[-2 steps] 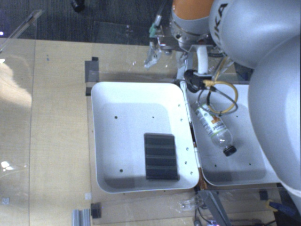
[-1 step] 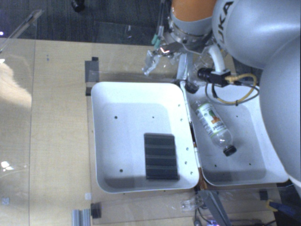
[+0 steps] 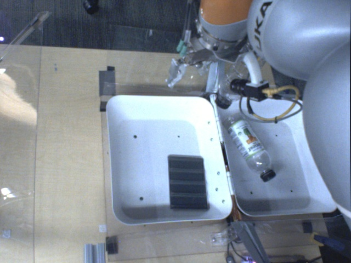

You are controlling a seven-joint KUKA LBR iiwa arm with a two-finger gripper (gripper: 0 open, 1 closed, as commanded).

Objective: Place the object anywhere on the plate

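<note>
Clear plastic bottle (image 3: 250, 148) lying in right white bin (image 3: 285, 201); black ribbed plate (image 3: 187, 182) in left white bin (image 3: 159, 119).

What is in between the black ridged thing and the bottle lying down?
In the camera view, the black ridged block sits in the left bin and the bottle in the right bin. Their touching rims lie between.

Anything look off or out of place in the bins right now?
The clear plastic bottle lies on its side, slanted, in the right bin. The black ridged plate sits flat in the left bin. Nothing looks spilled or damaged.
</note>
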